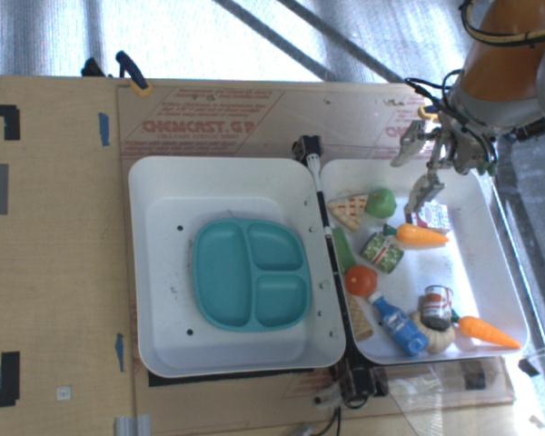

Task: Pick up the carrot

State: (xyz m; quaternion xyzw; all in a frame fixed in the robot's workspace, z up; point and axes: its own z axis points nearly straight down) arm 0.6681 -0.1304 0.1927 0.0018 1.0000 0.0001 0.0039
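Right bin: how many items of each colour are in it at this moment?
Orange: 2, carrot and second carrot
Green: 3, ball, cucumber, packet
Red: 1, tomato
Blue: 1, bottle
Tan: 2, sandwich wedge, cone
Other: 2, can, red-white packet
Total: 11

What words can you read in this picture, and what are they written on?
"CHEMCAST GP", in red and faint, runs across the cardboard sheet behind the bins; I am not sure of every letter.
The smaller red lines under it are too blurred to read.
The labels on the green can, the blue bottle and the small can are too small to read.
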